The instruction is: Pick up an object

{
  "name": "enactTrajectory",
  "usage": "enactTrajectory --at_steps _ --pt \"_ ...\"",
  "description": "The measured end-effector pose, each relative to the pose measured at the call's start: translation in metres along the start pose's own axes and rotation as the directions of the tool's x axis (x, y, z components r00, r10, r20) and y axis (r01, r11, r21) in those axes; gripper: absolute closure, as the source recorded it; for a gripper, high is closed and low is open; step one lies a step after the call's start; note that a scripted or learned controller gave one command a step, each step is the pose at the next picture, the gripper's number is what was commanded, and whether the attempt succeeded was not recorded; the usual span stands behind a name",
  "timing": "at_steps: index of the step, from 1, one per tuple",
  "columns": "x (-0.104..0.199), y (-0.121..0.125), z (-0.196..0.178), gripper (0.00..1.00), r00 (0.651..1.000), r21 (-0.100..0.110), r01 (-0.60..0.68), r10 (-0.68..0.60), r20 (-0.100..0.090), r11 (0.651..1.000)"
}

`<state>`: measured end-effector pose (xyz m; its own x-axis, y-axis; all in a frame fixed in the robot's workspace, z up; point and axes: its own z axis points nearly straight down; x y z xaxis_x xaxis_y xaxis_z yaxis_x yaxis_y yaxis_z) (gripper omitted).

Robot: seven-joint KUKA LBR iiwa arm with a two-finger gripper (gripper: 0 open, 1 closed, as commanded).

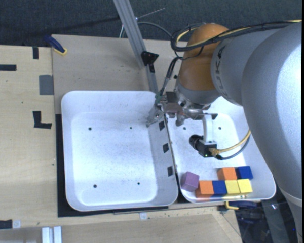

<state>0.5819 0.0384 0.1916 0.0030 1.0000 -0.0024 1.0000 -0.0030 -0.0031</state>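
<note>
Camera view: my arm (233, 65) enters from the right.
Gripper (168, 111): frame centre, above the bins' shared edge; spread or pressed together, I cannot tell.
Blocks (225, 182): lower right, in right bin (258, 161).

A robotics lab is indicated: two white bins (111, 151) are set on a plywood bench (20, 151) marked with black tape, beneath a cabled grey arm (263, 85).

Bright even light, glare on white bins (76, 105), arm (273, 85) slightly blurred.
</note>
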Motion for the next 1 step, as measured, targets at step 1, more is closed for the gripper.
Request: enactTrajectory --at_steps 1 --pt "0.0028 0.0003 0.0 0.0 1.0 -0.001 0.004 -0.004 -0.001 1.0"
